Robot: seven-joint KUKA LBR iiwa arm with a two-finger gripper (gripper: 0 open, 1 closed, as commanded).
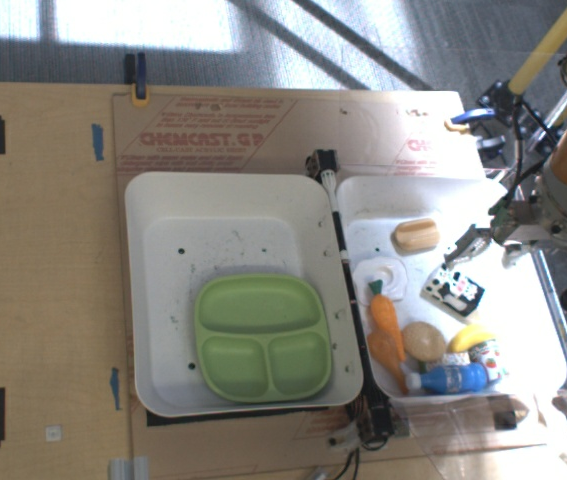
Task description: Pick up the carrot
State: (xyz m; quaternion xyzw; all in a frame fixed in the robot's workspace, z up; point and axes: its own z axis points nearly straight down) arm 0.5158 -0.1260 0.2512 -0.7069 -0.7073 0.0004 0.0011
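Brown cardboard covers the bench point(43, 298), with two shallow white bins side by side on it. Over the right bin point(548, 343), near its right rim, hangs the grey two-finger gripper point(475, 247); its fingers are spread apart with nothing between them. Just below its tips lies a small black-and-white patterned block point(453, 291). Left of the gripper rests a tan bread-like roll point(416, 235). Further down, the orange carrot with a green top point(385, 320) lies along the bin's left wall, with a second orange piece point(388, 354) just below it. Beside them sit a round brown cookie-like disc point(424, 341), a yellow banana-shaped toy point(469, 337) and a blue plastic bottle point(453, 378) lying flat. In the left bin point(153, 228) rests a green three-compartment plastic plate point(262, 336).
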